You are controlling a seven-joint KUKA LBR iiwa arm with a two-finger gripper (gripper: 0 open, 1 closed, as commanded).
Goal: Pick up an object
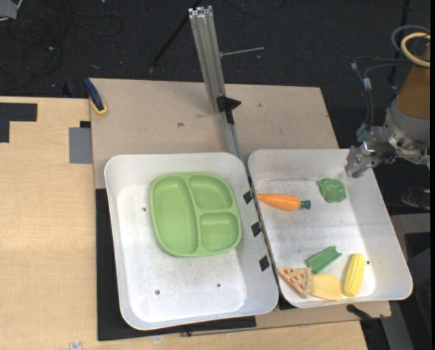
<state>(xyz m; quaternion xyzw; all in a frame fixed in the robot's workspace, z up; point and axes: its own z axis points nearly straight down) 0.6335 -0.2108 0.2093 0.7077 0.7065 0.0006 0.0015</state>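
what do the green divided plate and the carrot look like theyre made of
The green divided plate looks like moulded plastic: one even light green, smooth rounded compartment ridges, a soft sheen. The carrot seems a plastic toy: flat uniform orange, a dark green stub end, no natural texture. It could be rubber or foam; the view is too coarse to say.

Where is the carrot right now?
The carrot lies in the right bin, near its left wall in the upper half, left of the green lump.
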